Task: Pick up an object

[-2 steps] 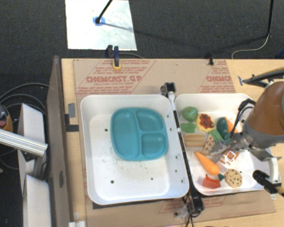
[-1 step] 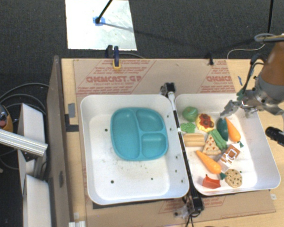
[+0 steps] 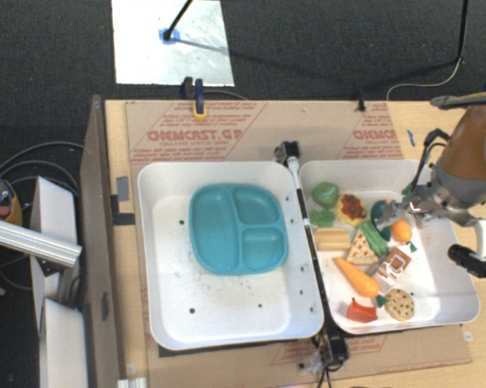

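Tool [image 3: 408, 210] sat low in the right bin [image 3: 446, 301], jaw state unclear. Small orange piece [image 3: 401, 231] just below it, cucumber [image 3: 373, 239] to its left.

Even, fairly bright overhead light washes out the white bins [image 3: 232, 325]; soft shadows hug their inner walls, and detail is perhaps slightly soft throughout.

A cardboard-topped bench [image 3: 224, 122] stands on dark carpet [image 3: 39, 61], a silvery sheet [image 3: 172, 42] lying beyond it.
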`<state>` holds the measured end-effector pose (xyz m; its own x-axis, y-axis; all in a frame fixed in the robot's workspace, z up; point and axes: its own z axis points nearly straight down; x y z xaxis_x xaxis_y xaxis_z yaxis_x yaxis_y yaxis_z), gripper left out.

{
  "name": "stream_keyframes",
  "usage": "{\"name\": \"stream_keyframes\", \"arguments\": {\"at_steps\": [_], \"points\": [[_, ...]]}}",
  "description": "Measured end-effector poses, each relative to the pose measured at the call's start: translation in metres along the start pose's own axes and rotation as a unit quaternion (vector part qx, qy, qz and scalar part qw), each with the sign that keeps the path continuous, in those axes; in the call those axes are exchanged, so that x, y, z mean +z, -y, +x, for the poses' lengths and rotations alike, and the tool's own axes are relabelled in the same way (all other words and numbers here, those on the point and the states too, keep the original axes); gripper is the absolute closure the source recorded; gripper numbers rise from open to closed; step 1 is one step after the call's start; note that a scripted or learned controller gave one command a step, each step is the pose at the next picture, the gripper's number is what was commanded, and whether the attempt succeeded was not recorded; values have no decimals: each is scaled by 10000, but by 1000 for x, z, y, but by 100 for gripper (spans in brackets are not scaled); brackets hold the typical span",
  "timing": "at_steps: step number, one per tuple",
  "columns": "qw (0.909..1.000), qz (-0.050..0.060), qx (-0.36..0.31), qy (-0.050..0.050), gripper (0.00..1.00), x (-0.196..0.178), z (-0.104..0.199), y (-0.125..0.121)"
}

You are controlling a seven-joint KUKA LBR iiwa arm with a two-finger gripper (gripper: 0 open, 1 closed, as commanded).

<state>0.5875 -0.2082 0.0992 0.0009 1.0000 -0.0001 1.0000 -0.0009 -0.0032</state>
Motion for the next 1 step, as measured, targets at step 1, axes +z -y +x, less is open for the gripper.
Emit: {"name": "stream_keyframes", "arguments": {"at_steps": [1], "points": [[9999,-106,3,30,0,9,18,31]]}}
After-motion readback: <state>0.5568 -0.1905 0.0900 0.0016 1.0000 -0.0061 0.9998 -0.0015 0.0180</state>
